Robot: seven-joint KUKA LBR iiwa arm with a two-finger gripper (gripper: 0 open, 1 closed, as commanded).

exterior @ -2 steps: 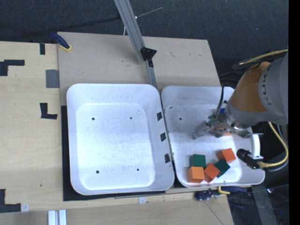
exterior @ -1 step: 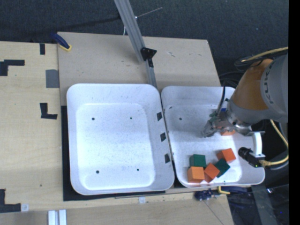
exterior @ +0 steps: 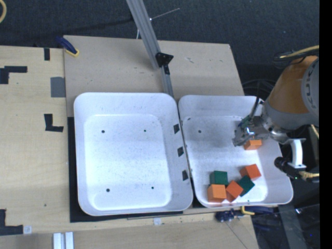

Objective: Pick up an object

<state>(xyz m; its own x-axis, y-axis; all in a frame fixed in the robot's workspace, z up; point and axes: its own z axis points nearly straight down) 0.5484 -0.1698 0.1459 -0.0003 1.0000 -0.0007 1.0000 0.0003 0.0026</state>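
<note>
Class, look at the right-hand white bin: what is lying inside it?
Inside the right bin: a cluster of orange and green blocks near its front edge, plus one orange block just under the gripper. The gripper covers part of that block.

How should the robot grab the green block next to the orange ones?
Probably from straight above, fingers closing on the green block's left and far sides. An orange block crowds its near edge and another sits by its right corner, so those sides look blocked.
</note>
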